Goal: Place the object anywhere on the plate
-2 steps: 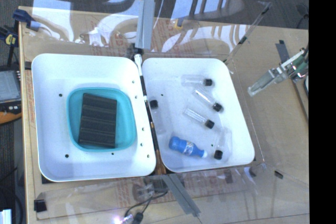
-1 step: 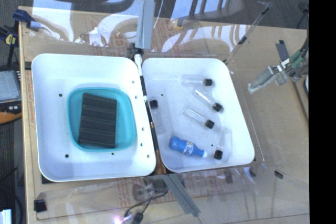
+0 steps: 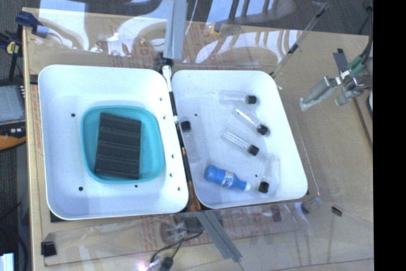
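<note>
Nearest the camera, at the front edge of the desk point(image 3: 330, 244), a grey metal bracket point(image 3: 219, 237) and some loose cables point(image 3: 166, 249) lie just in front of the two bins. On the left half of the desk, the left bin point(image 3: 57, 136) holds a teal plate point(image 3: 89, 130), and a black ribbed block point(image 3: 118, 145) lies flat on the plate, inside its rim. Beside it, the right bin point(image 3: 209, 89) holds a blue bottle point(image 3: 225, 178) lying on its side near the bin's front wall. Four clear vials with black caps lie scattered through the same bin: one near the back wall point(image 3: 236, 98), two toward the middle point(image 3: 250, 121) point(image 3: 240, 141), and one at the front right corner point(image 3: 268, 176). A small black cap point(image 3: 185, 125) sits close to the bin's left wall. A clear plastic shield point(image 3: 279, 28) stands along the back edge of the desk, behind both bins. Near the right edge of the desk, a metal clamp fixture point(image 3: 333, 85) stands well apart from the bins. The tool's state cannot be told.
</note>
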`<action>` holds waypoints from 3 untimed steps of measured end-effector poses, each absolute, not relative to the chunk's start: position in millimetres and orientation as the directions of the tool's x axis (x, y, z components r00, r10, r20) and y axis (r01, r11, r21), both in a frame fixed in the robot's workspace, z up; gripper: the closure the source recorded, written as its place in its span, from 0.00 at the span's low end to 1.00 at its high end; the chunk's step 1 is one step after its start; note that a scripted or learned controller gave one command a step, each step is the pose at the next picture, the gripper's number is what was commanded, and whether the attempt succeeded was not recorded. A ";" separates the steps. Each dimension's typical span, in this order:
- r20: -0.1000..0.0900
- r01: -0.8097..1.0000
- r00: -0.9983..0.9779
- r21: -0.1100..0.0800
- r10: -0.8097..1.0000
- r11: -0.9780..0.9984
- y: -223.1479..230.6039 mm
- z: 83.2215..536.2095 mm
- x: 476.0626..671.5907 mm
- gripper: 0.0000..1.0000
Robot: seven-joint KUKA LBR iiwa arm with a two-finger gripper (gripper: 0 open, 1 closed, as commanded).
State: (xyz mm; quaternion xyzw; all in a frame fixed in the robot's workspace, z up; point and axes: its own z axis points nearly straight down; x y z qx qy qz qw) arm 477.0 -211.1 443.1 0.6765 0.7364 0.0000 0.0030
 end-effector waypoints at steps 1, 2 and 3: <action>-0.004 0.999 0.045 0.005 0.999 -0.045 -211.0 443.1 477.1 0.00; -0.004 0.983 0.182 0.006 0.983 -0.182 -207.1 443.1 477.5 0.00; -0.004 0.961 0.277 0.006 0.961 -0.277 -206.1 443.1 477.0 0.00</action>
